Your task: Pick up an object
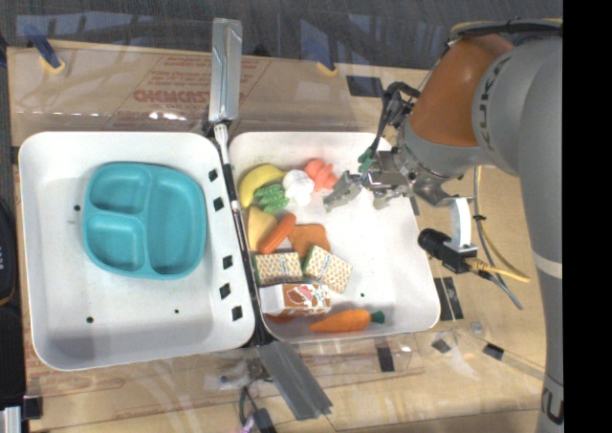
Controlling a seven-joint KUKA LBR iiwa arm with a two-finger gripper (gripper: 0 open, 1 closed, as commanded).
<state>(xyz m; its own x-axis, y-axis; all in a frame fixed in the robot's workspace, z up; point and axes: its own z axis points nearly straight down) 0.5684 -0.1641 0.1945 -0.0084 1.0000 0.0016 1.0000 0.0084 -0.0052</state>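
Several toy foods crowd the right bin's (406,259) nine-o'clock side; your hand (356,184), fingers apart, holds nothing. Nearest: pink piece (320,174), probably light, hard, slippery; grip across its width.

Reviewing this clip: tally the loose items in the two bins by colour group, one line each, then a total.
Teal: 1, the divided plate in the left bin.
Yellow: 2, pieces and.
Green: 1.
Orange or pink: 4, including the carrot.
White: 1.
Printed packets and cartons: 3, including.
Total: 12, though the heap in the right bin overlaps.
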